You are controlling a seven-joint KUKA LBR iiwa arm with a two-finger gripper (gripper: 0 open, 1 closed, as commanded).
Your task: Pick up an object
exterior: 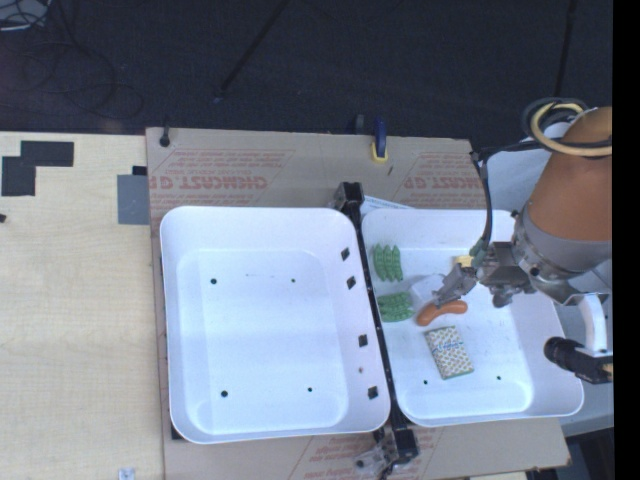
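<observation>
The arm's bulk hides part of the right bin (560,393). Nearest in that bin lies a speckled rectangular block (449,352), and just beyond it an orange sausage-shaped object (442,312), with the gripper (452,286) low over its far end; whether anything sits between its tips cannot be told. Beside these are two green ridged pieces (390,280). The left bin (260,328) adjoins it. Both rest on a brown printed board (260,173); beyond is dark floor with cables.
</observation>
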